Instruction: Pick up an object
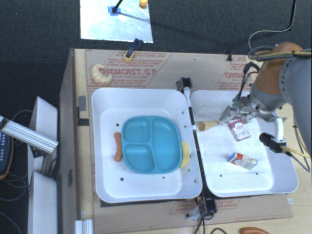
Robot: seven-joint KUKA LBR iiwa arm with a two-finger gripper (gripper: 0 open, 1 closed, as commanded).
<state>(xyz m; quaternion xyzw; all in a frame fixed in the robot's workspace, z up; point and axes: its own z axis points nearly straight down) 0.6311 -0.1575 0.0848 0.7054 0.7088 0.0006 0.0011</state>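
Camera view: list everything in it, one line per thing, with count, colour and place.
bins: 2, white, side by side on the bench
divided plate: 1, blue, left bin
sausage: 1, orange-brown, left of the plate
yellow item: 1, at the plate's right edge
small carton: 1, white, red and blue, right bin
red packet: 1, right bin, below the gripper
tan piece: 1, right bin's left edge
arm: 1, grey with orange band, from right
gripper: 1, metallic, over right bin

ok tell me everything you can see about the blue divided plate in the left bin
The blue divided plate is a rounded-square tray, plastic by its look, with three compartments: two smaller ones above, one wide one below. It lies flat, right way up, in the middle of the left white bin. An orange sausage-shaped toy lies beside its left edge; a yellow object pokes out at its right edge.
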